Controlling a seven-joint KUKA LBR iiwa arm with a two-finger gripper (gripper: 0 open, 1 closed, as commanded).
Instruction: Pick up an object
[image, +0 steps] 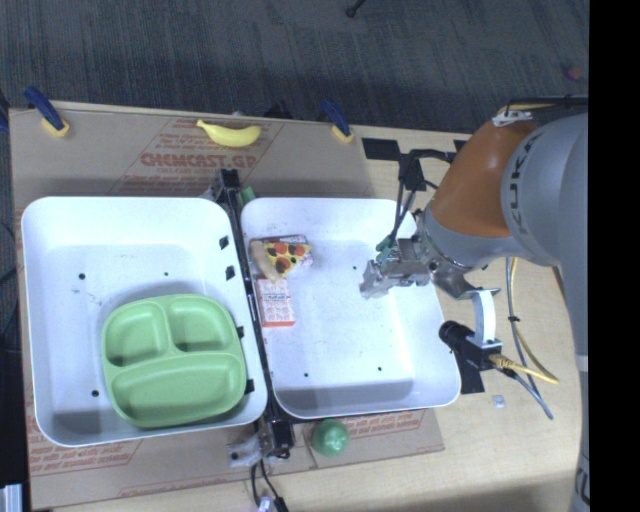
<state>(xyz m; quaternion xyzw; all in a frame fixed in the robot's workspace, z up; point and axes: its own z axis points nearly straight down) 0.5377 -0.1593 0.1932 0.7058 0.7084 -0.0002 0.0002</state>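
The claw (385, 280) hovered low over the right bin (340, 395); whether it was open or closed could not be told. A toy pizza slice (281, 256) lay well left of the claw, near a green divided plate (175, 360). The bench (520, 450) was tan wood.

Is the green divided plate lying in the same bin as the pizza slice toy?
No, the green divided plate lies in the left bin, while the pizza slice toy lies in the right bin.
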